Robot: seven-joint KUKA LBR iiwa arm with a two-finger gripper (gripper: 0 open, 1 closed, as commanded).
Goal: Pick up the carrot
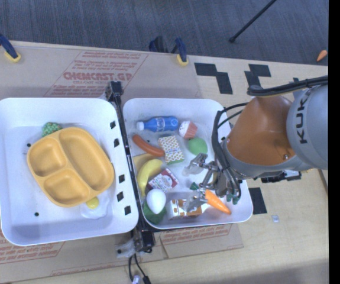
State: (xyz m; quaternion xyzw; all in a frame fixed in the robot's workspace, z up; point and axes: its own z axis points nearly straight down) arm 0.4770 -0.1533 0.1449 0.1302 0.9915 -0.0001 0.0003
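Claw (208,189) sits low in the right bin (133,112), toward its 4 o'clock corner, under the orange band of the arm (264,136). Can't tell how far it's open: wrist hardware and cables clutter it, and I can't make out anything between its fingers.

Carrot (218,203) lies on the bin floor at roughly 5 o'clock from the claw, just beside it, tip pointing to 4 o'clock. Whether metal touches it, I can't tell.

Rest of the right bin as I see it:
- blue bottle (159,123) at 12 o'clock, lying flat
- hot dog (147,145) below it, slanted
- checkered packet (172,148) mid-bin
- green ball (197,145) just right of the packet
- banana (146,174) at 8 o'clock
- white egg (155,201) at 7 o'clock, resting on something green
- small orange-and-white pack (184,207) just at 9 o'clock from the carrot

Left bin (4,176) holds a yellow divided plate (69,165), tilted, with a green item (51,128) at its 11 o'clock edge and a fried egg toy (94,206) at its 5 o'clock edge.

Both bins rest on cardboard on the desk (288,247).
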